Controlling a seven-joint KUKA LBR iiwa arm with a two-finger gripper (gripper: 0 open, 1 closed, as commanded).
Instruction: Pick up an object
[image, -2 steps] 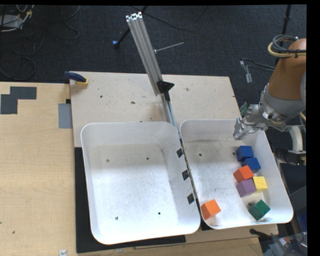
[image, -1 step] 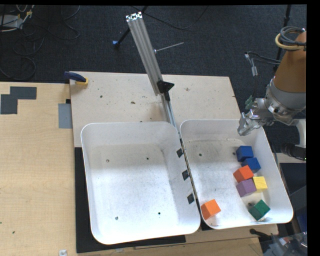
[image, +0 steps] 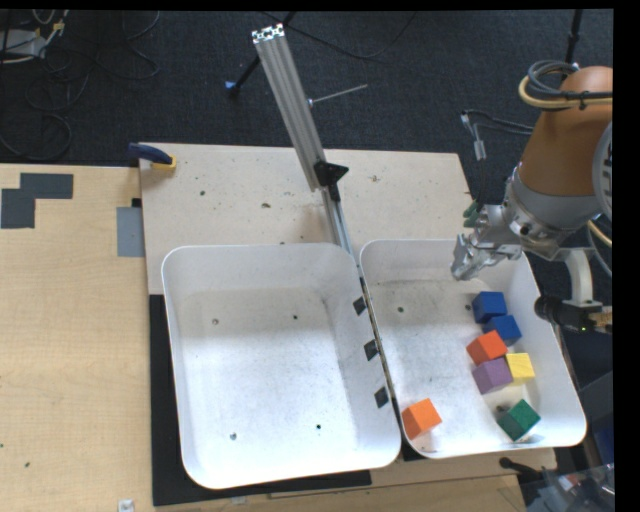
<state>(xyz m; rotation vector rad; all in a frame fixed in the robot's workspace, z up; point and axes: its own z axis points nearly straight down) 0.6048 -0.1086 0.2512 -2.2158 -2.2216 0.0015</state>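
Note:
The right bin (image: 420, 300) holds several small cubes. Two blue cubes (image: 490, 305) (image: 505, 328) lie near its right wall, with a red-orange cube (image: 487, 347), a purple cube (image: 492, 375) and a yellow cube (image: 520, 366) below them. A green cube (image: 519, 418) sits at the bin's near right corner. An orange cube (image: 422, 416) rests by the near left corner. My gripper (image: 468, 266) hangs over the far right part of this bin, above and left of the upper blue cube, with nothing visibly between its fingers.
The left bin (image: 270, 370) lies beside the right one, parted by a rim with black clips (image: 370, 348). A slanted aluminium bar (image: 295, 110) rises behind the bins. A blue and yellow clamp (image: 152, 156) sits at the bench's far left corner.

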